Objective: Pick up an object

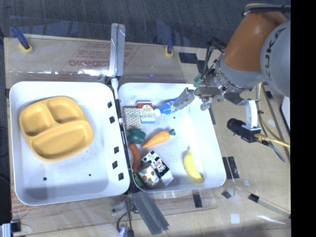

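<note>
Camera view looks down on two white bins, and the right bin (210, 132) serves as the landmark for everything else. Over its upper right corner hangs the gripper (183, 98), reaching in from the grey arm (256, 38) with the orange band; whether its fingers are spread or closed cannot be told. Just beside the fingertips, inside the right bin near its upper wall, lies a blue object (169, 106); contact with it cannot be judged. Further along that upper wall sit a small red-and-white carton (146, 113) and a patterned box (131, 117). At the bin's middle lies a carrot (157, 138), a dark green piece (135, 135) beside it. A banana (191, 166) rests near the lower right wall, and a black-and-white patterned box (154, 169) occupies the lower left corner. Left of the right bin, the other bin (29, 191) holds a yellow divided plate (55, 127).
</note>
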Robot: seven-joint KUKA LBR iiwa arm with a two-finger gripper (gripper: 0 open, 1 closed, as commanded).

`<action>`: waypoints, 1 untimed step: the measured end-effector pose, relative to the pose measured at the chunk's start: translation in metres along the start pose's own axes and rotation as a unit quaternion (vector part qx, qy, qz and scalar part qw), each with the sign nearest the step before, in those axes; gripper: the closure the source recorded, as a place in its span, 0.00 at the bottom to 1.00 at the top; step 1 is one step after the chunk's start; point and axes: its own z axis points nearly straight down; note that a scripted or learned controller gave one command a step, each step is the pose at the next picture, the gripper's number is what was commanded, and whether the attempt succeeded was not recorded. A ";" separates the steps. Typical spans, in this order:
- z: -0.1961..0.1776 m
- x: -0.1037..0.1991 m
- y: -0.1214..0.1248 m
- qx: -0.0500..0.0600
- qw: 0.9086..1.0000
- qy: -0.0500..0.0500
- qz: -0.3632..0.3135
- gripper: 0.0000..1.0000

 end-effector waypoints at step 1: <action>0.154 -0.029 -0.032 0.000 0.998 0.000 0.069 0.00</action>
